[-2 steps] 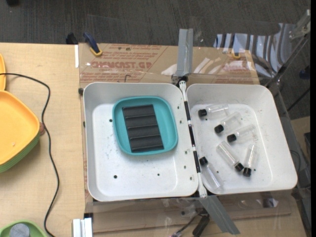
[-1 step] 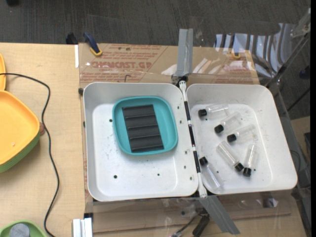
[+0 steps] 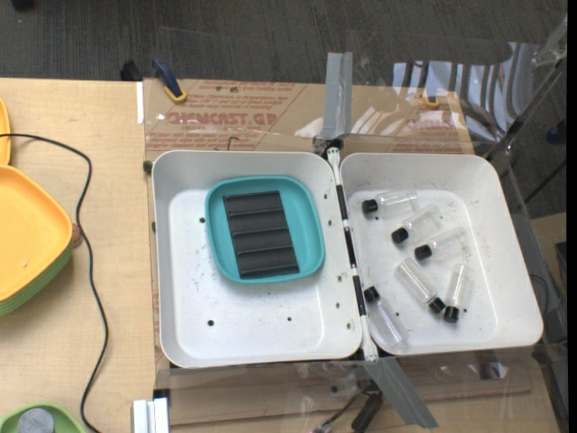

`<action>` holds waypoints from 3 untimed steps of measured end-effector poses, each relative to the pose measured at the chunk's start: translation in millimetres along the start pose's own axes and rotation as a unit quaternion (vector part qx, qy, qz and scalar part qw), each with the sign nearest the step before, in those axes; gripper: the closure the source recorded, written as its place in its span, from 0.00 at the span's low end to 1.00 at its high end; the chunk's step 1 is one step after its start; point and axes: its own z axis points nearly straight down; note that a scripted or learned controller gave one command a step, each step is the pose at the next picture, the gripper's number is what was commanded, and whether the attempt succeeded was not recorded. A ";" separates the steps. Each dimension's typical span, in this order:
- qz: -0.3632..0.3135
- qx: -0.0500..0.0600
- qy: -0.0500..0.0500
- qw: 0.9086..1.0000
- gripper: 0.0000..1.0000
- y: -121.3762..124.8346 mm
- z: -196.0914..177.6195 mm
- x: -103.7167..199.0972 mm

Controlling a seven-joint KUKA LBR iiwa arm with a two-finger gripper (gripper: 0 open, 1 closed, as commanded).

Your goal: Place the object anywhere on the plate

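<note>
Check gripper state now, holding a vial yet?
Gripper: cannot be told from this frame. Vials lie loose in the right bin; teal plate carries a dark ridged insert.

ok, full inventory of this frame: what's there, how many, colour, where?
white bins: 2, white, side by side mid-bench
plate: 1, teal, in the left bin
ribbed pad: 1, dark grey, lying on the plate
vials: about 6, clear with black caps, scattered in the right bin; exact count hard to tell since they are see-through
cardboard sheet: 1, brown with red print, under and behind the bins
clamp: 1, blue and yellow, at the cardboard's far left corner
stacked dishes: yellow over green, at the view's left edge
cable: 1, black, across the wooden table on the left
</note>
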 end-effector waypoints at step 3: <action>0.150 0.001 0.000 0.989 0.00 -6.1 0.7 -9.3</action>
